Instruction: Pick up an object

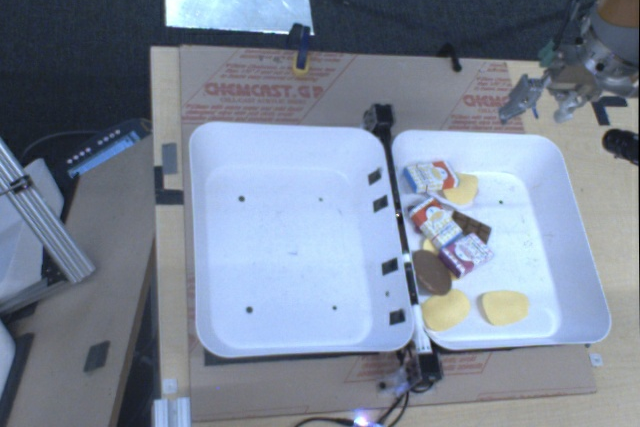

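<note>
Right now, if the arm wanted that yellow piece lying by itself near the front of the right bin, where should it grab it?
Probably from straight above, closing across the narrower span of the yellow piece. It lies flat on the floor of the right bin, with bare floor around it, so the fingers have room on both sides. The gripper hangs beyond the bin's far rim.

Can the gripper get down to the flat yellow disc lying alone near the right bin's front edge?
Probably yes. The gripper hangs above the right white bin's back rim, and the flat yellow disc lies apart from the other items with nothing over it.
</note>
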### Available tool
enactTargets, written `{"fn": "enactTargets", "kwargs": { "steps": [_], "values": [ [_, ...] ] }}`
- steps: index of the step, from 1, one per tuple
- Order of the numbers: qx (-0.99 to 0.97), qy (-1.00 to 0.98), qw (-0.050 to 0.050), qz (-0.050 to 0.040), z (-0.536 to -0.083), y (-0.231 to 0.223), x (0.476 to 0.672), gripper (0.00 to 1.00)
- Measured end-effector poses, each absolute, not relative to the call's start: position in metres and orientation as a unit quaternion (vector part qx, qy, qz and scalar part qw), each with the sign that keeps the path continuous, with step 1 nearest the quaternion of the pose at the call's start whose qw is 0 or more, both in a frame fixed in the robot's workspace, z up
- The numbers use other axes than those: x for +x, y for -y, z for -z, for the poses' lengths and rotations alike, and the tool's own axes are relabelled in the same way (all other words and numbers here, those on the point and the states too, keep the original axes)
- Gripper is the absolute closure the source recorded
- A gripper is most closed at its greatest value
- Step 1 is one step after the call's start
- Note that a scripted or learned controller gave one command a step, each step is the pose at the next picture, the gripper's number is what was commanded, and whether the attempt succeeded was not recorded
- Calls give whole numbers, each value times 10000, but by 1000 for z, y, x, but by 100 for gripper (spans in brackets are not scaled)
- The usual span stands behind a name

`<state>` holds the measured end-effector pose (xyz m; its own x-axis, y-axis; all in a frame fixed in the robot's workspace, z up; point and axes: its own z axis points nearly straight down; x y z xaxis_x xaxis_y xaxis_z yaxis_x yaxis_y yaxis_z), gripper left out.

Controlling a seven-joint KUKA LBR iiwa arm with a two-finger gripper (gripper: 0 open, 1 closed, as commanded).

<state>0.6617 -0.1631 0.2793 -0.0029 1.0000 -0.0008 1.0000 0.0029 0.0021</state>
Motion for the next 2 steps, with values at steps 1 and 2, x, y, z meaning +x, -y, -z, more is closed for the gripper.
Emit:
{"fn": "enactTargets", "kwargs": {
  "steps": [1, 2],
  "values": [
    [7048, -7094, 28, -15, -291, 163, 663, 100],
    [7045, -7097, 7, -6, -266, 119, 669, 100]
  ]
}}
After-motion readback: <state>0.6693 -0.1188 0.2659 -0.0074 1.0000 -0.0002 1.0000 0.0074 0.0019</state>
